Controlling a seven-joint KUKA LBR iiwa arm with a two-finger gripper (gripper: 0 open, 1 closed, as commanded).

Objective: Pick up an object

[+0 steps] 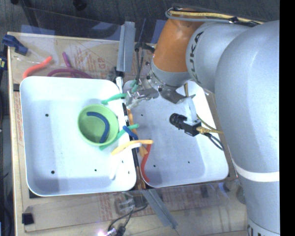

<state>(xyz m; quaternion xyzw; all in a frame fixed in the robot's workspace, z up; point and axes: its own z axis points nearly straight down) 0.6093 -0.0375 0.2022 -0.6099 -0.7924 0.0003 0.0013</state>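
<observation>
A green bowl (pixel 97 125) sits in the left bin (pixel 49 156) with a blue curved piece (pixel 104 124) inside it. A thin green stick (pixel 114 99) lies just above the bowl, near the bins' shared edge. My gripper (pixel 137 94) hangs over that shared edge at the top, right beside the green stick's end. I see nothing clearly held between its fingers. A small teal piece (pixel 131 128) and a yellow stick (pixel 132 144) lie across the divider below the gripper.
A red curved strip (pixel 144 163) lies along the left wall of the right bin (pixel 187 173). A white piece (pixel 113 169) rests near the left bin's lower right corner. Pink and orange items (pixel 64 72) lie on the bench behind the left bin.
</observation>
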